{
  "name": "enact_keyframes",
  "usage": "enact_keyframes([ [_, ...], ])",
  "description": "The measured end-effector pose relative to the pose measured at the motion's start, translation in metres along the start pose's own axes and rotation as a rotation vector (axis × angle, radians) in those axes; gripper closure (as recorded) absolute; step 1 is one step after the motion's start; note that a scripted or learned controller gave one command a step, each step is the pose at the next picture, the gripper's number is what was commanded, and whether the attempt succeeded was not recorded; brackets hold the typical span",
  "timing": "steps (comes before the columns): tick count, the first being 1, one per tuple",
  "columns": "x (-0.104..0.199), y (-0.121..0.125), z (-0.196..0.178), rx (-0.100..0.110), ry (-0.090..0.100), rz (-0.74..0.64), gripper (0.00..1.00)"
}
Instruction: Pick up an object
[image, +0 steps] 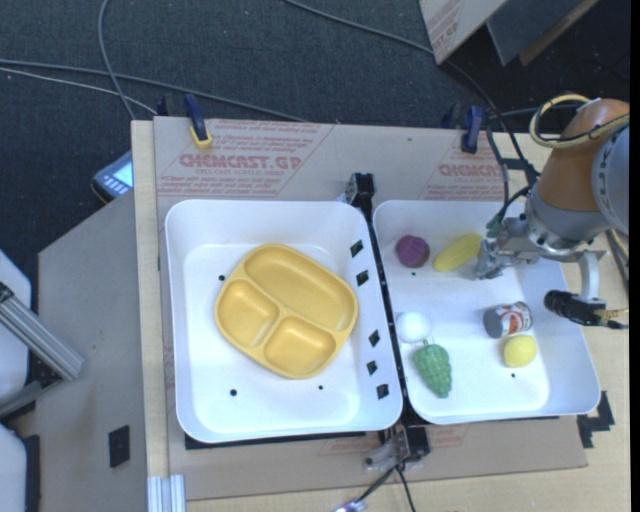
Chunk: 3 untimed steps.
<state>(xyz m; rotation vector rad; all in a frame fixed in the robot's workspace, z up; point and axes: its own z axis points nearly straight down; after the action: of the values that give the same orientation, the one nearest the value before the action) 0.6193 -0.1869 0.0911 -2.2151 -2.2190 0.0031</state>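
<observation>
Faintly, bench board (245, 150) reads "CHEMCAST GP"; can (508, 320) label illegible.

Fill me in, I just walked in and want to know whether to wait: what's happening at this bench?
A grey arm with an orange band reaches in from the right, its hand low over the right white bin, beside a long yellow banana-shaped toy. Also in that bin lie a purple round toy, a small white ball, a green bumpy toy, a small tipped-over can and a yellow lemon-like toy. The left white bin holds a yellow divided plastic plate. Nothing is visibly lifted.
</observation>
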Motion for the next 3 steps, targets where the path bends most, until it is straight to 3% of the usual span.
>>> enact_keyframes([
  [3,0.011,0.014,-0.141,-0.009,-0.004,-0.001,1.0],
])
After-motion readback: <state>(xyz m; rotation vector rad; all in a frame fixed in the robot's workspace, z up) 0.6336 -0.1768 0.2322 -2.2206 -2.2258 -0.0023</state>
